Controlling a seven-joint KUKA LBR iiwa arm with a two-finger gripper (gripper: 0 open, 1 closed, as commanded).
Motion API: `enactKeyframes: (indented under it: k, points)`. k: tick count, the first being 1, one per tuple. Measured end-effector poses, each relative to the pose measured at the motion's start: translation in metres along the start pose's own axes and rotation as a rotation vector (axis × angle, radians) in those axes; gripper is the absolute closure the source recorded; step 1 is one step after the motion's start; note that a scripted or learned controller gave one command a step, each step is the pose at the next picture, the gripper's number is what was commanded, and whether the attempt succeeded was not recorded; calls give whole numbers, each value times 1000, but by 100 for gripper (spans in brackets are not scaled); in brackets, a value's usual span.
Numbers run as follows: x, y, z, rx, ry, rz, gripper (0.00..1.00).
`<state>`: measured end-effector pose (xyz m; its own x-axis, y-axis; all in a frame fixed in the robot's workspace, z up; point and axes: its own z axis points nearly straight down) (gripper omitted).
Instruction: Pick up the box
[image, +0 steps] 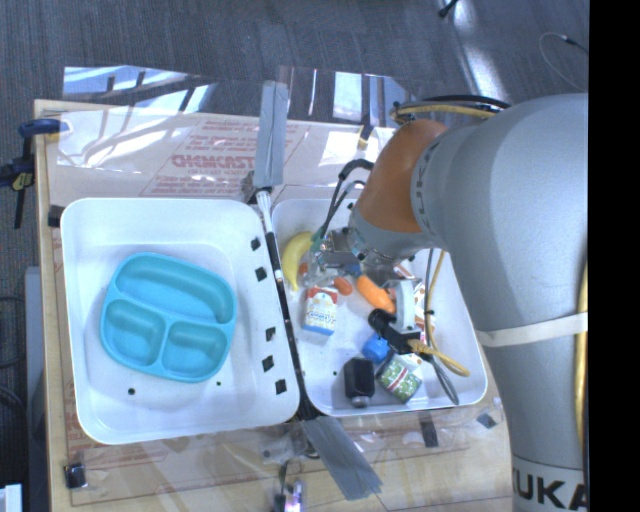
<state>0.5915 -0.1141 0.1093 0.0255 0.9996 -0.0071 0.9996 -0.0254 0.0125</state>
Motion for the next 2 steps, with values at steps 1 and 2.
enactKeyframes:
  k: [1, 2]
  points:
    - [0, 0, 0, 0, 0, -1, 0]
    - [-3, -50, 16, 11, -1, 33, 0]
